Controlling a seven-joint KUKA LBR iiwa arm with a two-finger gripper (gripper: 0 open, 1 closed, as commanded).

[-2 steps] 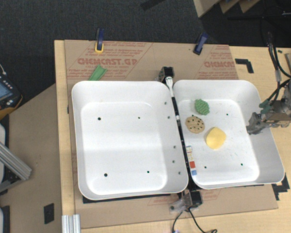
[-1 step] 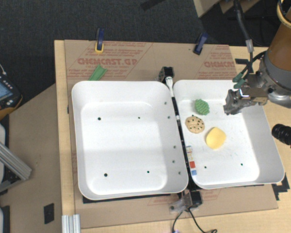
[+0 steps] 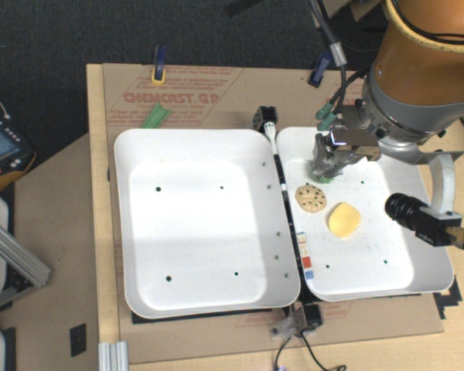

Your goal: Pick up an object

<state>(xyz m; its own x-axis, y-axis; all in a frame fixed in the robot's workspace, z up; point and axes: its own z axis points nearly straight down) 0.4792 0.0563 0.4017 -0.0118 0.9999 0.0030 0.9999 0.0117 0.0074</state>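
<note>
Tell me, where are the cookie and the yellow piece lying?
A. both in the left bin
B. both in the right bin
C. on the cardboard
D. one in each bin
B: the cookie and the yellow piece lie side by side in the right bin, below the gripper.

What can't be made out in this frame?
- End effector: blurred and partly covered by the wrist in the camera view; whether it is open or shut, or holds anything, cannot be told.
- Arm: cut off by the top and right edges.
- Right bin: its far right part is covered by the arm and a black part.
- Cookie and yellow piece: too small to identify surely.
</note>
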